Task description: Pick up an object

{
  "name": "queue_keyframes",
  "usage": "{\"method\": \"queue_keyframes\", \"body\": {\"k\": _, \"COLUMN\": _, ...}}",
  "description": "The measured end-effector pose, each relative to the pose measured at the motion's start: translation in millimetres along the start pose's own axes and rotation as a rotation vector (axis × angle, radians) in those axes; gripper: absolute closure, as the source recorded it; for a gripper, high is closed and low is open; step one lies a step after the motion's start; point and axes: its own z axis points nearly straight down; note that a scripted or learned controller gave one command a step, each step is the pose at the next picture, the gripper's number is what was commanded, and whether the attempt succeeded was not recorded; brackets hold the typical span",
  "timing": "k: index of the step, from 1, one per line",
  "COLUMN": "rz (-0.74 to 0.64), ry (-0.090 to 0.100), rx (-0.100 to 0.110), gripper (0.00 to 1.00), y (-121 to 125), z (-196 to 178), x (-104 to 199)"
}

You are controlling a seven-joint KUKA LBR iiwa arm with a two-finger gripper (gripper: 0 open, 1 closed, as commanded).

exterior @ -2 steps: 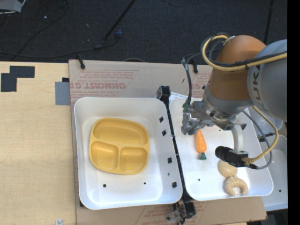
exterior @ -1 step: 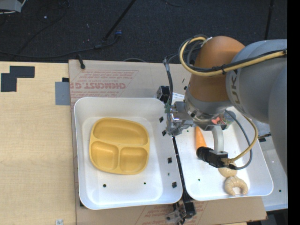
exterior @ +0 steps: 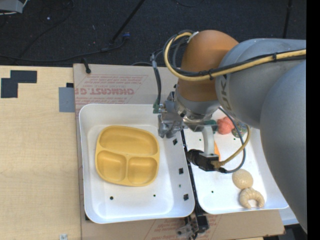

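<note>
Here's the grey arm (exterior: 265, 99) swinging in from the right, orange band up top, and the claw (exterior: 169, 126) sits low over the far end of the wall where the two bins meet. Whether it's open or closed, I cannot tell from this angle, the wrist covers it. In the left bin (exterior: 131, 204) lies a yellow plate (exterior: 127, 155) with three compartments, flat on the floor, just left of the claw. Over in the right bin (exterior: 220, 200) there's a pink piece (exterior: 226, 126) tucked close under the arm, an orange piece (exterior: 216, 147) partly hidden just below it, and nearer the front a pale round lump (exterior: 242, 178) touching a croissant-shaped piece (exterior: 251, 198). Both bins rest on a cardboard sheet (exterior: 115, 86) on the wooden counter (exterior: 35, 159).
</note>
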Motion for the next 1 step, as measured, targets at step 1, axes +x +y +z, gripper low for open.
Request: {"method": "queue_keyframes", "body": {"k": 1, "rz": 0.003, "ry": -0.001, "rx": 0.003, "gripper": 0.0, "y": -1.1, "z": 0.3, "x": -1.9}}
